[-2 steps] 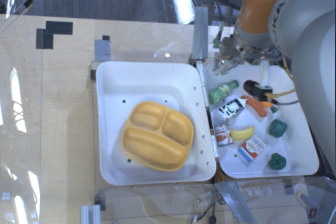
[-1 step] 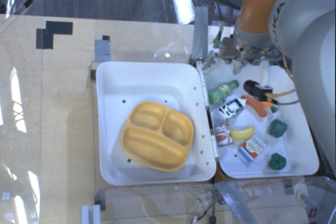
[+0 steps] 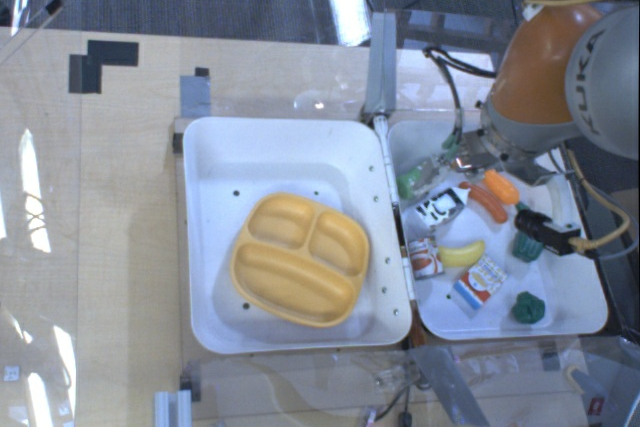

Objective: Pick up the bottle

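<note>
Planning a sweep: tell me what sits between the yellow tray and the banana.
Camera view: between the yellow tray and the banana lie the bins' adjoining walls and a small red-and-white can.

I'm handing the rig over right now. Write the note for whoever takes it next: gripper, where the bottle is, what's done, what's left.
Gripper: down at the back of the right bin, wrist over it.
Bottle: I take the green item against the right bin's left wall, by the gripper, to be it; partly hidden, so not certain. It lies in the bin, not between the fingers.
Other items: yellow tray in the left bin; banana, carrot, small carton and green toy in the right bin.
Done: arm is over the right bin. Left: grasp and lift the bottle.
</note>
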